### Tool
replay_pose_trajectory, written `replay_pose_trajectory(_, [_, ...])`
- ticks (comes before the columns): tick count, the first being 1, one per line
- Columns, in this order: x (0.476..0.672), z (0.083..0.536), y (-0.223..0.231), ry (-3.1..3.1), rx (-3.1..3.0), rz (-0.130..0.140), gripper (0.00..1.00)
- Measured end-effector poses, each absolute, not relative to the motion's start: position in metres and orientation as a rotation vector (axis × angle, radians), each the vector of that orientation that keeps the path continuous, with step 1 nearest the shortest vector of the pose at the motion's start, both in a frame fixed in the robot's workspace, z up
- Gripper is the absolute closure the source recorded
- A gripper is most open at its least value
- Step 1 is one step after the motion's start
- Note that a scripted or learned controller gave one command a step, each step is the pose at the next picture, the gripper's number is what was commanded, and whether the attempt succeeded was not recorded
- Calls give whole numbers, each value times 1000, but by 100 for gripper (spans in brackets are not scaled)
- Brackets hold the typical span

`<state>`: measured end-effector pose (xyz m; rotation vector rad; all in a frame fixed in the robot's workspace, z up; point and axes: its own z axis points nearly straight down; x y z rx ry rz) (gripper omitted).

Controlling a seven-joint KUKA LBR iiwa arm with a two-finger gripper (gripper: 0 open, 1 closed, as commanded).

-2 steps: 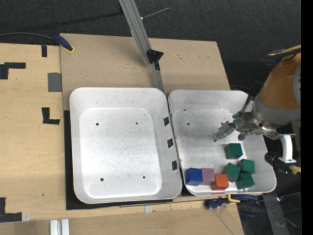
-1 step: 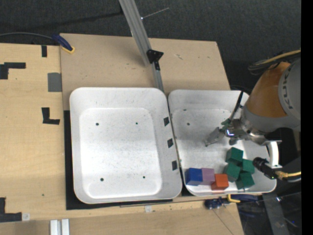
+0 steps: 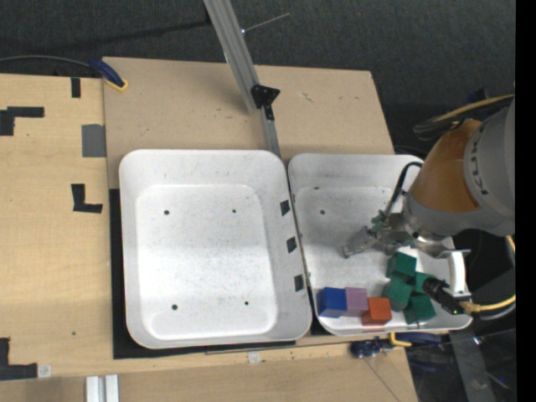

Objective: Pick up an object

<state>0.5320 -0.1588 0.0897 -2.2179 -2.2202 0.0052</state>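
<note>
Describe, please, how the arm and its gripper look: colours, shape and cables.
The arm is thick, rounded and grey, with a broad orange band above the wrist. A thin black cable loops along it. The gripper is small, dull grey metal, with slim fingers.

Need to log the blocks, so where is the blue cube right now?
The blue cube sits in the right bin, at its near left corner, touching the purple cube.

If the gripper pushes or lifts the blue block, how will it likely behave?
The blue block looks stiff and flat-sided, so it should slide, not roll. It sits against the purple block near the bin wall, so a push would probably move both.
</note>
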Motion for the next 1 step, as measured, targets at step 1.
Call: replay_pose_trajectory(1, [532, 101, -158, -2221, -2217, 3, 100])
